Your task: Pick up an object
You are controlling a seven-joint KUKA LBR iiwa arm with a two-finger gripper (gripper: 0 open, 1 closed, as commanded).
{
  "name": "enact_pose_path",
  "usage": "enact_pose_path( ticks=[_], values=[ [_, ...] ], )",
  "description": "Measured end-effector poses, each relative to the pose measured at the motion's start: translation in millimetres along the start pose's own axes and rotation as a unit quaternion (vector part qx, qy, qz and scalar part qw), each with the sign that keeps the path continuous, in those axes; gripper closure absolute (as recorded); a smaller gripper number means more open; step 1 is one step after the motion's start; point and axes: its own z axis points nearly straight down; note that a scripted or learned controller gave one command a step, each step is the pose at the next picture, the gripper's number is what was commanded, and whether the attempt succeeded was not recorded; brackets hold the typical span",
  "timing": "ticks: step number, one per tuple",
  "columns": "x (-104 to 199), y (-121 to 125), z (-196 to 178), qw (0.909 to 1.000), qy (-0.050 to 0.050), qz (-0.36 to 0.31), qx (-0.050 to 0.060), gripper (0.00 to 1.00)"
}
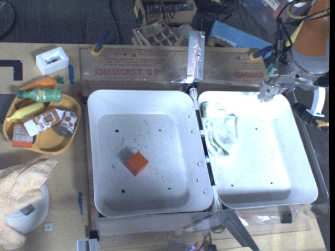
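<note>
Camera view: grey two-finger gripper (268, 91) hovering at right bin's far rim; jaw state unclear.
Small orange cube (137, 163): lying well left of jaws.

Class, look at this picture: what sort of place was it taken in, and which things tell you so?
Probably a robotics lab bench: a grey-and-orange robot arm reaches over two white bins, one holding an orange block, with loose cables behind.

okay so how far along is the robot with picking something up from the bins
Nothing looks done yet. The orange block lies on the floor of the left bin, and a pale crumpled cloth lies in the right bin. The gripper hangs over the right bin's far edge with nothing visibly held. Reaching, grasping and lifting are all left.
</note>
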Motion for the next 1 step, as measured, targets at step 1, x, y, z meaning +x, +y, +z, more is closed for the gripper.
enact_pose_path(
  ticks=[1],
  values=[
    [0.4, 0.1, 0.2, 1.0, 0.0, 0.0, 0.0, 0.0]
  ],
)
